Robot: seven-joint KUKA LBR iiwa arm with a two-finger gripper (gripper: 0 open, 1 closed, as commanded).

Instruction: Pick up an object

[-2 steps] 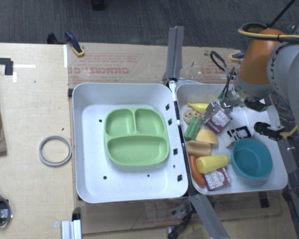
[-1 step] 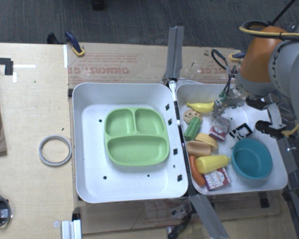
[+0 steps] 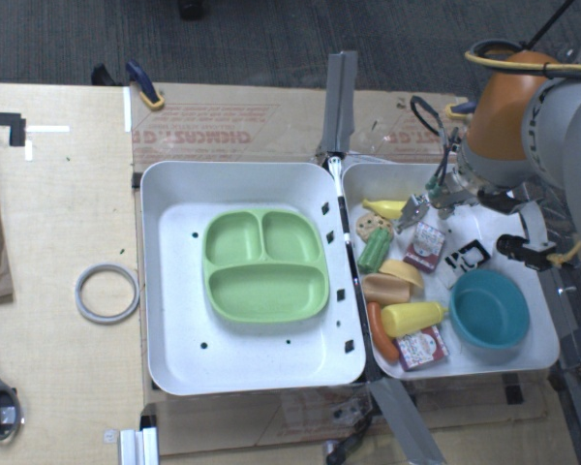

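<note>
Dark carpet is showing behind a cardboard-topped bench w/ two white bins; the left bin (image 3: 165,289) is holding a green divided plate (image 3: 266,264), the right bin (image 3: 537,356) is crowded w/ toys. The arm (image 3: 508,114) is reaching in from the right, wrist tilting down so the gripper (image 3: 413,211) is hovering over the clutter, fingers seeming slightly apart w/ nothing between them. Likely targets: a yellow banana (image 3: 385,207) just left of the fingertips, a small red-and-white packet (image 3: 425,246) just below them, and a green toy (image 3: 375,249) below-left. Risk: things are packed so tight that closing may be pinching an edge, or nudging a neighbour & coming up empty.
</note>
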